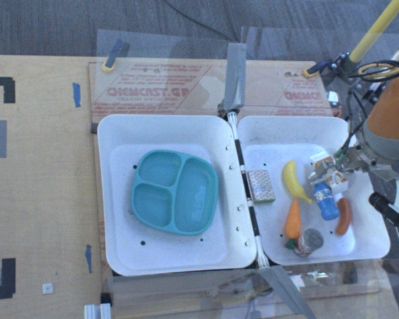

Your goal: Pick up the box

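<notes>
The box [260, 185] is small and flat with a greenish speckled top. It lies in the right bin [279, 135], close to that bin's left wall. My gripper [330, 173] hangs over the right part of the same bin, well to the right of the box and just above a blue bottle [326, 203]. A yellow banana [294, 180] lies between the box and the gripper. Nothing touches the box.
An orange carrot [292, 219], a grey can [310, 240] and a reddish sausage [344, 216] lie near the right bin's front. The left bin [113, 178] holds a teal divided plate [175, 191]. Cables and a yellow pole [379, 22] crowd the far right.
</notes>
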Controlling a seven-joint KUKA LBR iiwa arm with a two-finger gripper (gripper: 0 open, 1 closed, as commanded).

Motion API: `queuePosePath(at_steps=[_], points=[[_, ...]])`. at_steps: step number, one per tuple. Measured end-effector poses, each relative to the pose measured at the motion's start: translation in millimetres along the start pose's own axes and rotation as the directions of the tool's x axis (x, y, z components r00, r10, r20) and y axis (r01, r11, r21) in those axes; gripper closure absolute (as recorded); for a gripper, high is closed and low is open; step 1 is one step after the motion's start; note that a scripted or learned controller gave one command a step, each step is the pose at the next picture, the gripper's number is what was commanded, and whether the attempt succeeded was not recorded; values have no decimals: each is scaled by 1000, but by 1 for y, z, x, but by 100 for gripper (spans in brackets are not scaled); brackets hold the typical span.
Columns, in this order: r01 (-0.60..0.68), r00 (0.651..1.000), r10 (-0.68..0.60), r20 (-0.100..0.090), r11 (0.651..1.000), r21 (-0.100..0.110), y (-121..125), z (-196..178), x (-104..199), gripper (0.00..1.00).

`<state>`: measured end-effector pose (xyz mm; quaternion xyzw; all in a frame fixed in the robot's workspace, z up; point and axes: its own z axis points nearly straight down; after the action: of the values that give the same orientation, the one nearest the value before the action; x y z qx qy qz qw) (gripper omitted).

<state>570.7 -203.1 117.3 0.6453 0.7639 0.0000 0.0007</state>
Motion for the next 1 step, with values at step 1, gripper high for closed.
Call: queuePosePath(at_steps=[1], points=[[313, 950, -313, -3, 950, 1, -70, -27, 16, 100]])
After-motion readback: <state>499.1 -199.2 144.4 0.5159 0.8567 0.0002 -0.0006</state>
